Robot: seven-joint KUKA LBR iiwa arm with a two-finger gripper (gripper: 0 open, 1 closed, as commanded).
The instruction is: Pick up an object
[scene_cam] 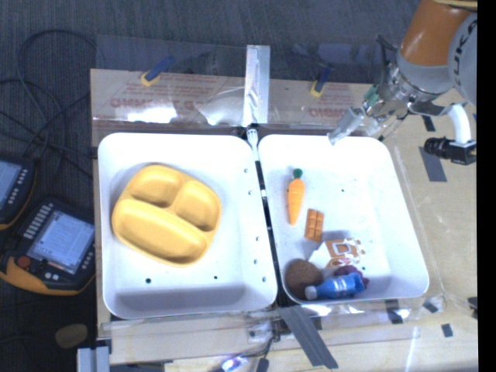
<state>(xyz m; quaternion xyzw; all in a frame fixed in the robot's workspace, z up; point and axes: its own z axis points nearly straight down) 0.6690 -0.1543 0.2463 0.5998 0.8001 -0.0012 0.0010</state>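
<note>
My gripper (358, 132) hangs over the far rim of the right bin (403, 208), open, with nothing between its fingers. Below it in that bin lie an orange toy carrot (295, 196), a small orange waffle-like block (313, 225), a white and orange patterned piece (343, 250), a brown ball (301, 273) and a blue bottle (338, 287) on its side. The last three crowd the near corner. A big yellow moulded object (164, 211) takes up most of the left bin (116, 285).
The grey arm with its orange band (434, 29) comes in from the upper right. A metal divider post (256, 91) stands behind the seam between the bins. A handheld pendant (46, 246) and cables lie left of the bench.
</note>
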